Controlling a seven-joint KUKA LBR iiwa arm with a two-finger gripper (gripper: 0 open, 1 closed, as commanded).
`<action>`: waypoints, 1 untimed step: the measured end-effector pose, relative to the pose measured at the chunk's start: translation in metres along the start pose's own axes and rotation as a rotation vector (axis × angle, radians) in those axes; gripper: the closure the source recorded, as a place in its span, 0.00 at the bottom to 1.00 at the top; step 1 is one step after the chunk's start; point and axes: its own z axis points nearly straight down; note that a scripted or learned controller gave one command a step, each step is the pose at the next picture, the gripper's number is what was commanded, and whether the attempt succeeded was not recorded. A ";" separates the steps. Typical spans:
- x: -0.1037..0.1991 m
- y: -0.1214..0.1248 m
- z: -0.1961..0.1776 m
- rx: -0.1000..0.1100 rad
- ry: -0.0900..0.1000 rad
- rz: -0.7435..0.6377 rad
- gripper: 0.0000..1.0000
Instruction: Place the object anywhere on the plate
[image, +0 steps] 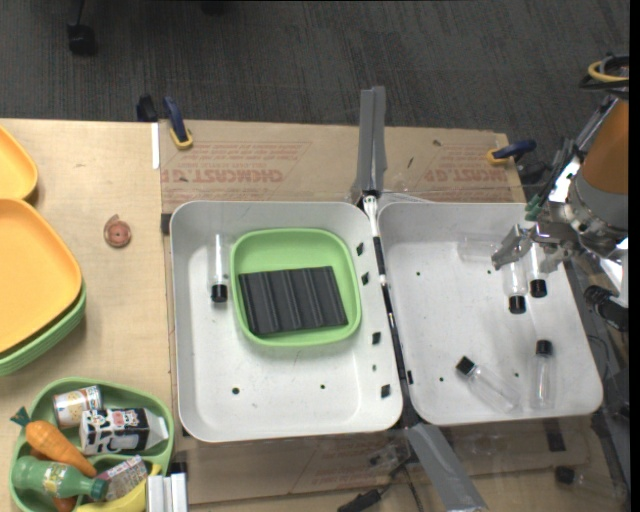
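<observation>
two white bins side by side on a cardboard-covered bench. left bin has a green plate in its upper middle, with a dark ribbed slab lying flat on the plate. just left of the plate, apart from it, a clear vial lies lengthwise, black cap toward the near side.

right bin holds more clear black-capped vials: one near the front lying diagonal, cap to the upper left; another just right of it, lying nearly straight, cap at the far end. arm comes in from the right, over the right bin's upper right part. gripper is low over the bin with two vials right at its tips, black caps pointing down toward the near side. can't tell how far the gripper is open or if either vial is really pinched; the tips blur into the clear glass. no vial is on the plate.

off the bins: orange plates stacked at the left edge, a green bowl of toy food and small cans at bottom left, a small round pinkish thing on the wood. clamps at the cardboard's far edge.
</observation>
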 end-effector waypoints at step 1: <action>0.000 0.000 0.000 -0.001 0.000 0.000 0.00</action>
